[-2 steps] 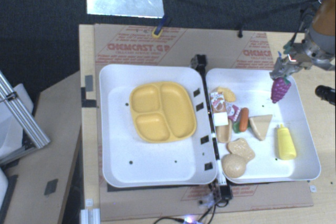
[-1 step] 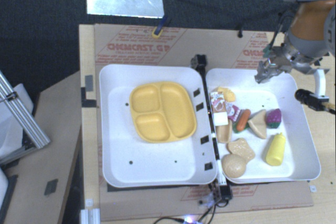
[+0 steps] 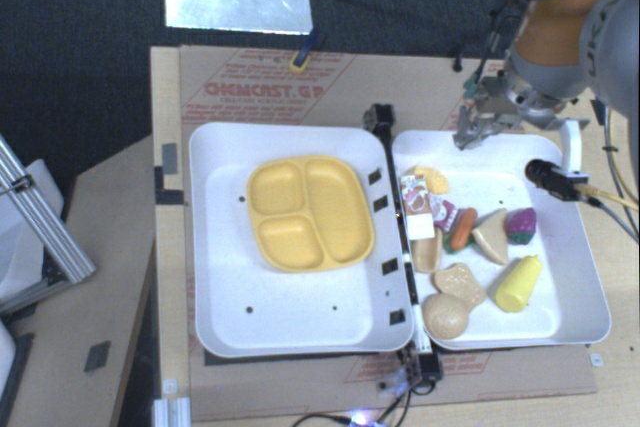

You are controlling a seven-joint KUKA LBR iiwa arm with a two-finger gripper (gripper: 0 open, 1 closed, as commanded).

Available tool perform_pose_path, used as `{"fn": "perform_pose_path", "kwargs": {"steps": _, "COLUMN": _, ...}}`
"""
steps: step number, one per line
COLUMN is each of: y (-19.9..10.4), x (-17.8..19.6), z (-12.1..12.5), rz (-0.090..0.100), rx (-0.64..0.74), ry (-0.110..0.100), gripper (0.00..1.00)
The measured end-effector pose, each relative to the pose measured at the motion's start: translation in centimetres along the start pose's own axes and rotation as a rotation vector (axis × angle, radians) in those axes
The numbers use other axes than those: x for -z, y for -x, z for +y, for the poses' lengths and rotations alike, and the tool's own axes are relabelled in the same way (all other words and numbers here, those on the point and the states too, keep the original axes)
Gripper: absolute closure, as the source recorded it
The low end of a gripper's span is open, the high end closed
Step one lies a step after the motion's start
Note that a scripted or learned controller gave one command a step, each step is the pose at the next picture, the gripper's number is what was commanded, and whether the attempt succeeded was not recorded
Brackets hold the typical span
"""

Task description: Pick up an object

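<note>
While toy food (image 3: pixel 470 255) crowds the right bin (image 3: pixel 585 310), the claw (image 3: pixel 470 137), grip indiscernible, hangs above.

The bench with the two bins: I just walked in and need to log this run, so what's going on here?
A grey and orange robot arm reaches in from the right, its end effector above the far edge of the right bin. That bin holds toy food, including a yellow piece, a purple piece and a round bun. The left bin holds a yellow divided plate. Nothing appears to be picked up yet.
</note>
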State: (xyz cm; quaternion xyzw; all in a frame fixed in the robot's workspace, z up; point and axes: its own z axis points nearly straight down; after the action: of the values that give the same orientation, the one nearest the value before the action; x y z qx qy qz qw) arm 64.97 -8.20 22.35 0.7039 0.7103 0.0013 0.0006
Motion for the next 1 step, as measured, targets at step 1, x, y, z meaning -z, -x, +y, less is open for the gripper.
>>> {"fn": "perform_pose_path", "kwargs": {"steps": 1, "y": -4.93, "x": 0.28, "z": -1.14, "rz": 0.0, "rx": 0.0, "ry": -0.002, "gripper": 1.0}}
